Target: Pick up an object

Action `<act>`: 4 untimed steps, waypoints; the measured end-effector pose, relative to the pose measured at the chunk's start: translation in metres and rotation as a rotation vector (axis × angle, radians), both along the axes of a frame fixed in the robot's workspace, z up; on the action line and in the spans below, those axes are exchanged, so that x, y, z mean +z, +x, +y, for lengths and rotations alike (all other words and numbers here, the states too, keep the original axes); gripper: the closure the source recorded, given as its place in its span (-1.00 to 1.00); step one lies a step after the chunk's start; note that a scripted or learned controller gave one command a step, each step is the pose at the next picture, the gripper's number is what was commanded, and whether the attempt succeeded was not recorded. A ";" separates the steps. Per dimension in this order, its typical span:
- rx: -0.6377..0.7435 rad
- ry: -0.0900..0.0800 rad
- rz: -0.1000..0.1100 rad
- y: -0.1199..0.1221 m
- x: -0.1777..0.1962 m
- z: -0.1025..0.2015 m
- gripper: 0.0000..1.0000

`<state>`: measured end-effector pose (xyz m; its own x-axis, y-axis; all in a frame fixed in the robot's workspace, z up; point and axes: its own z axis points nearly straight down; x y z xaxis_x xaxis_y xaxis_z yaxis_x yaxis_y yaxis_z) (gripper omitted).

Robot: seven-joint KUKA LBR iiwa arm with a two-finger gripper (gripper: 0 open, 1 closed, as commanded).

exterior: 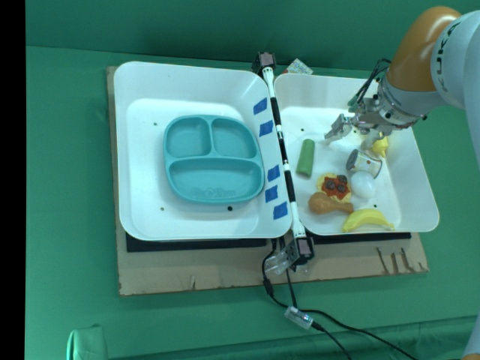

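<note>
The arm [442, 43] runs off the right edge, its upper part cut away. Just under the gripper [351, 145], a yellow piece [381, 147] is half hidden behind a finger [364, 161]; what it is can't be told. Below that, a white object [363, 186] is too washed out against the bin [409, 193] to identify.

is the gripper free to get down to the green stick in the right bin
Probably yes. The green stick lies alone on bare bin floor, apart from the other toys, with nothing over it. The gripper hangs above the same right bin, a short way to the side.
</note>
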<state>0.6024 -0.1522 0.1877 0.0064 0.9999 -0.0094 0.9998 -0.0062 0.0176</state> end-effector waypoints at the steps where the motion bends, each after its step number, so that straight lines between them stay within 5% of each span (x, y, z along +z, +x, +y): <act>1: 0.002 0.001 -0.003 0.017 0.000 0.028 -1.00; 2: 0.002 0.004 0.001 0.059 -0.001 0.041 -1.00; 3: 0.005 0.000 0.045 0.095 -0.001 0.050 -1.00; 4: 0.006 0.001 0.046 0.095 -0.001 0.049 -1.00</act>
